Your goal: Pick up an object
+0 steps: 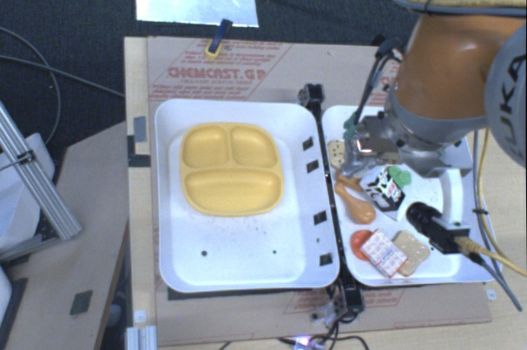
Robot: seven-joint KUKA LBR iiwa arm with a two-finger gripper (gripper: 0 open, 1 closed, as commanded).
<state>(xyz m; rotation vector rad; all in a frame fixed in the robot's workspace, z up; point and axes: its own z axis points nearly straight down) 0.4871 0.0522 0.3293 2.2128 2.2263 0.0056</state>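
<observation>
The gripper (pixel 368 149) is seen low over the right bin (pixel 333 122), near its upper left part; whether it is spread or closed cannot be told, because the wrist covers it. A black-and-white patterned toy (pixel 384 187) lies just below it, toward the camera. An orange drumstick-shaped toy (pixel 354 201) lies beside, its long axis running diagonally. A short move downward in the view is judged necessary.
</observation>
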